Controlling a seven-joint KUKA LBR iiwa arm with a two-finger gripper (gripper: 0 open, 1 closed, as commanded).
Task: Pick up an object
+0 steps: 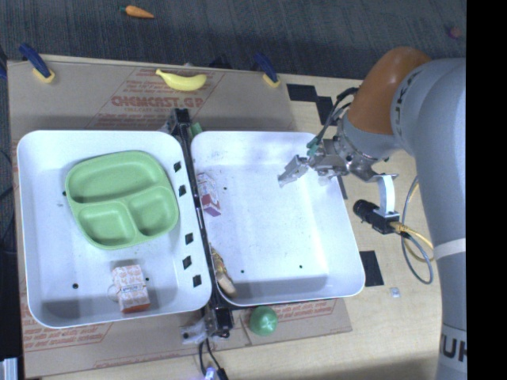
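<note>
The gripper hangs over the upper right part of the right bin, its grey fingers pointing toward the view's left. Whether it is spread or pressed together cannot be told from this slant, and nothing shows pinched in it.

The nearest candidate for the pick is a small pink-and-white packet, lying to the left of the gripper and a little toward the near edge, close against the divider between the two bins. Its long axis seems to run roughly along that divider (the packet is small and its print is too blurred to read). So the coming move, as I judge it, turns on a reach leftward across the bin floor and then a descent close to the wall, where the fingers have little room on the divider side.

Farther left still, well apart from the gripper, the left bin holds a green divided tray and, nearer the front, a small carton with red and white markings, not legible. A tan object sits at the right bin's front left corner.

Outside the bins, a yellow toy banana lies on the cardboard sheet, whose red print looks like "CHEMCAST GP", and a green ball rests beyond the front rim.
</note>
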